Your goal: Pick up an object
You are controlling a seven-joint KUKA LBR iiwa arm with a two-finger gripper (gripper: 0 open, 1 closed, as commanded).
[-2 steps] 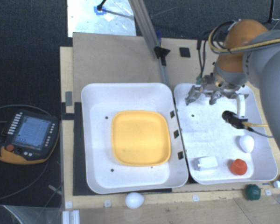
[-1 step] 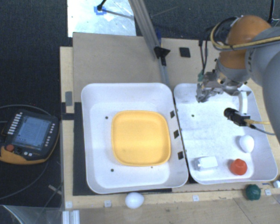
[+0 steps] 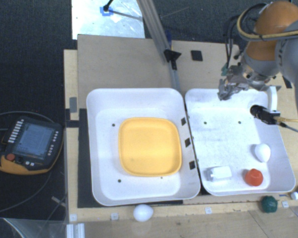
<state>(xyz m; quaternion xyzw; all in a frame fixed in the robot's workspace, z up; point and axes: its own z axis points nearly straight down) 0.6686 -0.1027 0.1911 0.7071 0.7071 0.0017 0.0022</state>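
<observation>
Bench, left bin (image 3: 102, 133) with yellow plate (image 3: 150, 146), right bin (image 3: 223, 133) with red cup (image 3: 254, 177)

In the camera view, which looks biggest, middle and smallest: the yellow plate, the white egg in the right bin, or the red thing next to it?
1. Yellow plate in the left bin: biggest by far.
2 and 3. White egg and red object in the right bin: these look about alike in size, so I won't rank them.

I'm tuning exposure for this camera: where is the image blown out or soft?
Camera view: the white bins look bright and nearly featureless; the white egg almost merges with the right bin's floor; the gripper is slightly blurred; the dark floor stays underexposed.
</observation>
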